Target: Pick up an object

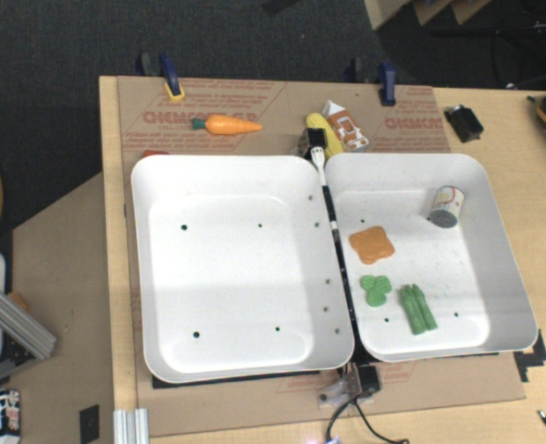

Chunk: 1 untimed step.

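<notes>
The right bin (495, 248) holds a small tin can (445, 205) lying on its side near the back right, an orange flat piece (372, 244) near the bin's left wall, a green leafy piece (377, 289) below it, and a green asparagus bundle (417, 308) toward the front. The left bin (162, 276) is a plain white tray with a few dark dots on its floor.
Behind the bins on the cardboard base lie a toy carrot (229, 126), a yellow banana-like piece (321, 131) and a small orange-and-white carton (345, 129). Two blue clamps (171, 77) (387, 81) hold the back edge. A black block (464, 123) lies at the back right.
</notes>
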### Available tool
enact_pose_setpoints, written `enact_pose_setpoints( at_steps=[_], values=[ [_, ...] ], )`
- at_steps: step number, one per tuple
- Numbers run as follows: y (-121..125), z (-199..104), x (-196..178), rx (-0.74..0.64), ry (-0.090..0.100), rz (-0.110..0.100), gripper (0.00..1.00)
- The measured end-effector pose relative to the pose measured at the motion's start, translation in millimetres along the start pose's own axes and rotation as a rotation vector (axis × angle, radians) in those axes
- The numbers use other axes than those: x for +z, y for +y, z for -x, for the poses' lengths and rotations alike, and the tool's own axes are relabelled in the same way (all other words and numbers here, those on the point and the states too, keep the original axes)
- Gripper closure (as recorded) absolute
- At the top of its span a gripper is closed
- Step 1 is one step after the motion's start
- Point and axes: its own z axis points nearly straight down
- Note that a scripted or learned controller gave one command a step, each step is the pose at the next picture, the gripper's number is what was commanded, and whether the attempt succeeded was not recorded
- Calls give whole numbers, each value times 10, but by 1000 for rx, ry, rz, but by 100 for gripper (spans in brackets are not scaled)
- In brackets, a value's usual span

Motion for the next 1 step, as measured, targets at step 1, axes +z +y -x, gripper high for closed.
enact_pose_setpoints(
  at_steps=[1],
  values=[
    [223, -276, -1840, -10, -2, 16, 100]
  ],
)
